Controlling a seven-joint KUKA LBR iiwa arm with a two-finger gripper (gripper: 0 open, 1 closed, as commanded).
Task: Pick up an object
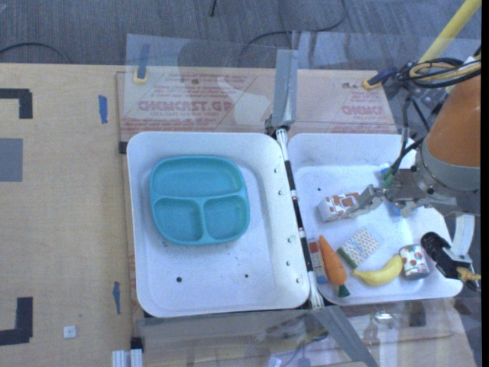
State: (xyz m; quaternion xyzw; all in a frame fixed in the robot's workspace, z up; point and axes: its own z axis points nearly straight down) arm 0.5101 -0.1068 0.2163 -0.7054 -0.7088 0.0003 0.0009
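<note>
My gripper (380, 193) is low in the right bin (336, 155), reaching in from the right under the grey and orange arm. Just to its left lies a small white and orange box (338, 206), close to the gripper's tip or touching it. Nearer the front of this bin lie an orange carrot (331, 261), a checkered packet (361, 245), a yellow banana (380, 272) and a small red and white can (413, 261). Nothing is seen lifted off the bin floor.
The left bin (267, 266) holds a teal divided plate (199, 199) in its back left part. A raised divider (290, 205) separates the two bins. Clear plastic sheets stand behind the bins.
</note>
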